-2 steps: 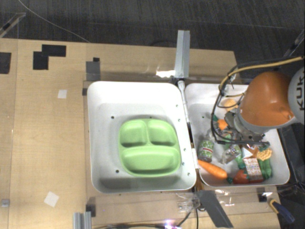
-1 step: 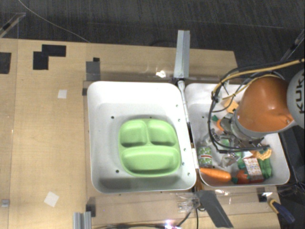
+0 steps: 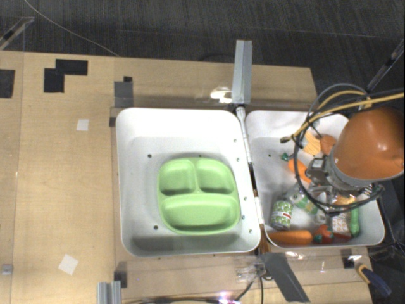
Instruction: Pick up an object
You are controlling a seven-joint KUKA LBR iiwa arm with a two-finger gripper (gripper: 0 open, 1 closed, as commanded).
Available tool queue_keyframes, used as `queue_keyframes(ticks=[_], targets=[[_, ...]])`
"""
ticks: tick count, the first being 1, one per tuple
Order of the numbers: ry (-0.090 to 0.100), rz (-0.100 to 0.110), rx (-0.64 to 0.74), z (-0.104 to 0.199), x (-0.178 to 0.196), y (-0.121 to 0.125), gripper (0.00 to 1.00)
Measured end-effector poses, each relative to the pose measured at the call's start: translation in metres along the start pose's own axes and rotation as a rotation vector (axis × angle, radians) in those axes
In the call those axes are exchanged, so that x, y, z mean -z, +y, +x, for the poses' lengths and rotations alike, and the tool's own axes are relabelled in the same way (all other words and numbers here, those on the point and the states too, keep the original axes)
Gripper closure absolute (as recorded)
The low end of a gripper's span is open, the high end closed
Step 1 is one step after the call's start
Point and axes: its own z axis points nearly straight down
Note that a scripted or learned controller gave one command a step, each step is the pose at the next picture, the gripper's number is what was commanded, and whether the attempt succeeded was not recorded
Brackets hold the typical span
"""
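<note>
**Arm low over the crowded right bin, grip hidden**

Down among the clutter of the right bin (image 3: 259,138), the gripper (image 3: 321,192) is buried beneath the arm's own wrist, so whether it is released, clenched or grasping anything cannot be told from this angle. The orange band (image 3: 370,144) of the arm (image 3: 354,176) bulges over the bin's right half and hides most of what lies directly below, with cables (image 3: 316,116) looping above it.

Around the wrist sit the candidate objects. A small can with a green-and-red label (image 3: 282,214) stands just to its left, near the bin's dividing wall. An orange carrot-like piece (image 3: 292,237) lies along the near edge, beside a small packet with a red label (image 3: 340,225) and a green, pod-shaped item (image 3: 355,220) near the right corner. More orange pieces (image 3: 313,145) peek out above the wrist. These things seem to have gathered toward the near and right side, which would explain why the arm has been placed there.

Left of the divider, the other white bin (image 3: 136,170) holds a green sectioned tray (image 3: 198,195) at its centre, well apart from the arm. Both bins rest on the wooden surface (image 3: 57,189).

Judged from this, the attempt looks to be at the descent or closing stage, with nothing visibly lifted.
</note>
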Motion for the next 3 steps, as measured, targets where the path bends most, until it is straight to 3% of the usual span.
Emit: queue_keyframes(ticks=[1, 3], targets=[[0.002, -0.006, 0.061, -0.056, -0.003, -0.057, 0.0], [0.002, -0.005, 0.059, -0.07, -0.003, -0.047, 0.0]])
